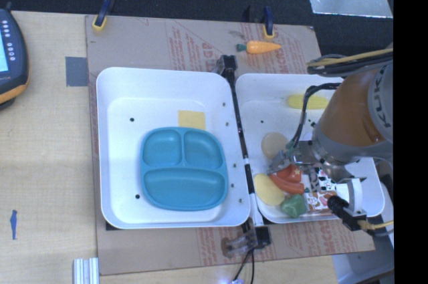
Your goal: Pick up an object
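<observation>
My gripper [299,162] hangs low in the right bin [257,92], just above a red toy [289,180] near the bin's front. Around that toy lie a pale yellow piece [267,190], a green piece [293,206] and a tan round piece [273,142]. A yellow banana-like toy [304,101] lies at the back of the same bin, partly behind the arm. The wrist hides the space between the fingers.
The left bin [117,92] holds a blue divided plate [184,168] and a yellow square [191,119]. An orange carrot toy [262,47] lies on the cardboard behind the bins. A handheld pendant [10,55] rests at the far left.
</observation>
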`<state>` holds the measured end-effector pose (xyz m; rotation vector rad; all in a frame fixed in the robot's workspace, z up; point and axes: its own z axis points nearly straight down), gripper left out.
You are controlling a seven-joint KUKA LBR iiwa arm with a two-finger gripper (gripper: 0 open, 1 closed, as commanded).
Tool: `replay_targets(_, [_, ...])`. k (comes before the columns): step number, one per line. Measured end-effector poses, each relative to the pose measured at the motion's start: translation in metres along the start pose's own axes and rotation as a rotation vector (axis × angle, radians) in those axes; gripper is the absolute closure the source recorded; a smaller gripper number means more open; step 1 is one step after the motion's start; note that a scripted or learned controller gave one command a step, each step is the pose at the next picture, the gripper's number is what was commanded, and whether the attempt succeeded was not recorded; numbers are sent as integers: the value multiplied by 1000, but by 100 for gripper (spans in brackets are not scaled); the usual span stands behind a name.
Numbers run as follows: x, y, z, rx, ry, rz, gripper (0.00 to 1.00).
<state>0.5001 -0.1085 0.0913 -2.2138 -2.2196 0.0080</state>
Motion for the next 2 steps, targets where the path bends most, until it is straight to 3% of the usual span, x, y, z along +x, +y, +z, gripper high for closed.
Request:
replay_targets(1, [-1,2,-11,-3,-1,-3,100])
replay_targets(2, [73,56,-107,-18,1,-11,100])
